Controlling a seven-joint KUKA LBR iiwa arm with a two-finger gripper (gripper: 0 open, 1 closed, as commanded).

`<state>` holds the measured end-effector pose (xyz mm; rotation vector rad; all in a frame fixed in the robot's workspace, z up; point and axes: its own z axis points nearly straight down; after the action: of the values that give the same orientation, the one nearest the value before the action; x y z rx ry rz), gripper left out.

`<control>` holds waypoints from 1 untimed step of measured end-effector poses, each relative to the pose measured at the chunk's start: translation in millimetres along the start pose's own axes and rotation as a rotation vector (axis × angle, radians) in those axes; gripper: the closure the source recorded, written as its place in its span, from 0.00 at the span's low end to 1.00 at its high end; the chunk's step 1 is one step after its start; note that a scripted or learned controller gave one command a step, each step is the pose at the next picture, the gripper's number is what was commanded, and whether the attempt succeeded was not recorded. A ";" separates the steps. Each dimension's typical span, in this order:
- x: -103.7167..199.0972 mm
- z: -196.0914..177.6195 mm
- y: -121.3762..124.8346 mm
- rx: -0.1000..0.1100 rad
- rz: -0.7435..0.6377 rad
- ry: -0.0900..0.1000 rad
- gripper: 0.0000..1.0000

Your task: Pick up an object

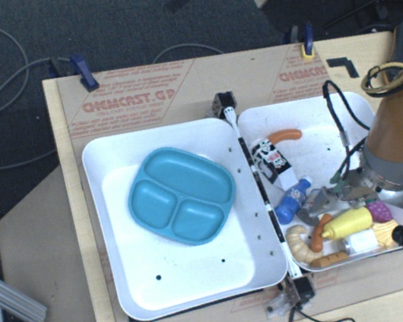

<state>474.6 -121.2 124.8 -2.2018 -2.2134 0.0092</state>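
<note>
Looking down from your camera, you meet the right bin's [308, 110] near corner first, where the clutter piles up: a yellow bottle [347, 223] lies on its side across the heap, with a pale croissant-shaped piece [299, 239] at its left end and a white block [362, 241] just under it. A purple toy [380, 210] sits against the bottle's right end, and a small orange-and-brown piece [323, 229] leans by its neck.

Just above that pile the gripper [330, 198] reaches in from the right, low over the toys; you cannot tell from this angle whether its fingers are apart or closed, and nothing shows between them. The grey arm [402, 136] with its orange band fills the bin's right side, cables looping over it.

Left of the gripper a blue bottle [293, 198] lies tilted, touching a black-and-white carton [271, 159] beyond it. Farther back, an orange sausage [285, 135] rests alone near the far wall.

In the left bin [110, 211] you have a blue divided plate [182, 194], lying flat toward the far side.
</note>
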 end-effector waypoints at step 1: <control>29.4 42.6 5.2 -0.014 0.003 -0.007 0.00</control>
<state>478.9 -91.4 82.3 -2.2156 -2.2210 0.0010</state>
